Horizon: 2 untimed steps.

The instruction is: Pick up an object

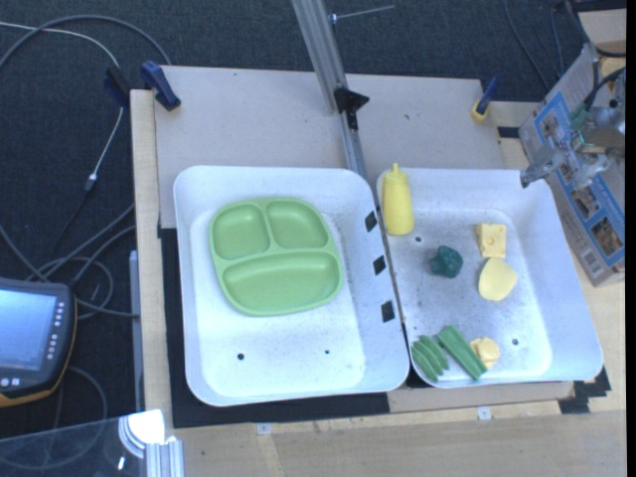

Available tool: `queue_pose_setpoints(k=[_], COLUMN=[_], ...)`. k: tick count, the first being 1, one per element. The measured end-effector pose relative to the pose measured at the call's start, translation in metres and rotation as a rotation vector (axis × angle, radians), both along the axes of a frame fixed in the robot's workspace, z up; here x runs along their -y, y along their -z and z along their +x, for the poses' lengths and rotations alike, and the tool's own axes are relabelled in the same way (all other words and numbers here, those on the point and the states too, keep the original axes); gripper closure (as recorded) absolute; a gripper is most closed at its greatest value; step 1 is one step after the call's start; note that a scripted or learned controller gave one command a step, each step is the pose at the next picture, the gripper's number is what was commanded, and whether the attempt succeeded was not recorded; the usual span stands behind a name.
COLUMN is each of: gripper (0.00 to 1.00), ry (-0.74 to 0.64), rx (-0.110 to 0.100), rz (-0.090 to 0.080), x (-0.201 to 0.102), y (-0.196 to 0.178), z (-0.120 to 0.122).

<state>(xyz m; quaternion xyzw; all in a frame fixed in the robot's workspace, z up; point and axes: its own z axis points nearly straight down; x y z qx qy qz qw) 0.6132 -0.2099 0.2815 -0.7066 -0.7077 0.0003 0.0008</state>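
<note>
The right bin holds several toy foods. A yellow squeeze bottle lies at its far left corner. A small teal lump sits near the middle, with a yellow cheese wedge and a rounded yellow piece to its right. Green bean pods and a small yellow piece lie by the near wall. My gripper hangs over the bin's far right corner, above and apart from all of them, holding nothing that I can see.
A green divided plate lies in the left bin. A metal pole rises behind the wall between the two bins. Blue clamps grip the board's far corners. A tablet and cables lie left of the bench.
</note>
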Motion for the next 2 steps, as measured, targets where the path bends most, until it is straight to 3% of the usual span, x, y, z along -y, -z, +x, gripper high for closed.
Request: queue_pose_setpoints(k=[1, 2], gripper=[0.00, 0.00], ry=[0.000, 0.001], rx=[0.000, -0.006], rz=[0.000, 0.002], x=[0.000, -0.004], y=[0.000, 0.056], z=[0.000, -0.010])
